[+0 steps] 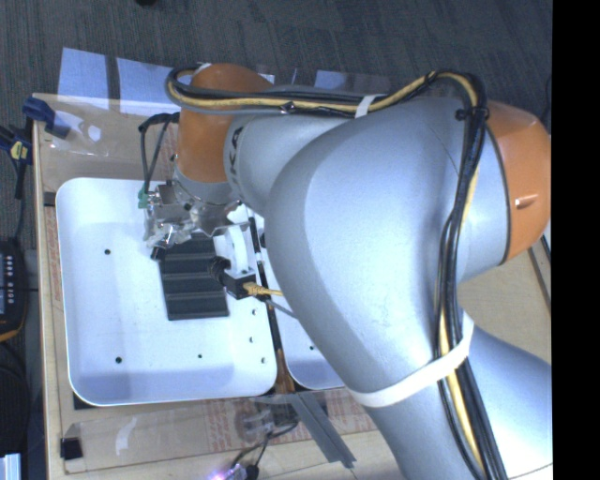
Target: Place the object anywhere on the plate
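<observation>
The arm (375, 234) is a bulky, smooth grey casting with rounded, glossy shoulders, reaching in from the right and covering most of the right bin (314, 375), of which a curved white corner shows at the lower middle. An orange band (202, 141) rings it above the wrist, and a second orange patch (525, 178) shows at the far right. Black and yellow cables (328, 98) run along its upper surface, and a white strap (422, 380) wraps its lower section. The claw (169, 230), a cluster of small metal and black parts, hangs over the upper middle of the left bin (103, 309); how far it is open cannot be told, because the wrist hides most of it, and nothing can be seen between its parts. Just below it, touching or very close, lies a dark rectangular ribbed object (194, 278), matte black with raised crosswise bars, flat on the bin's floor near its right side. The left bin is shallow, smooth white plastic with rounded corners and a few small dark holes in its floor. The bench (159, 427) beneath is pale wood with clear tape marks along its front edge. A grey carpet (94, 28) with a fine ribbed weave lies beyond the bench.
</observation>
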### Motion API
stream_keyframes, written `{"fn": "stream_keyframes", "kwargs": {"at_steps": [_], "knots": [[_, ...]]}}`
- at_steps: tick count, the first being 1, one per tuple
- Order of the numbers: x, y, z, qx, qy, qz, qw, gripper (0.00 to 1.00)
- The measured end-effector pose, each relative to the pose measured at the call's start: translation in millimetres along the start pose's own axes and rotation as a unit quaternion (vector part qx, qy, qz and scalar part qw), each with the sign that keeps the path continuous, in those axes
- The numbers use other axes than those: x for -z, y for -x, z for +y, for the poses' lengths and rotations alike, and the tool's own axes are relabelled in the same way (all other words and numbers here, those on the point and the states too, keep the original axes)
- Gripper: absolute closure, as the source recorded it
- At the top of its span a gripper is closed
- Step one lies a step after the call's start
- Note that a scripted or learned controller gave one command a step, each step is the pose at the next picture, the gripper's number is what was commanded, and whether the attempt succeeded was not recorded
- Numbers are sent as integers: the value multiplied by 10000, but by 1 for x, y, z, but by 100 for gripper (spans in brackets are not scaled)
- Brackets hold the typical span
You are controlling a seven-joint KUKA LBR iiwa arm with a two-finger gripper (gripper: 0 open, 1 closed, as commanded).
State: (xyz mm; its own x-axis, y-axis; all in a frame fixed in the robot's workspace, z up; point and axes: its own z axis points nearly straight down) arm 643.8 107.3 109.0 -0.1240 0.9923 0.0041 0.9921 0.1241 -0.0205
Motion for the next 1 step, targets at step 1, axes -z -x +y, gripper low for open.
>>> {"fn": "stream_keyframes", "kwargs": {"at_steps": [1], "knots": [[-15,-33,2,-4049,111,26,9143,100]]}}
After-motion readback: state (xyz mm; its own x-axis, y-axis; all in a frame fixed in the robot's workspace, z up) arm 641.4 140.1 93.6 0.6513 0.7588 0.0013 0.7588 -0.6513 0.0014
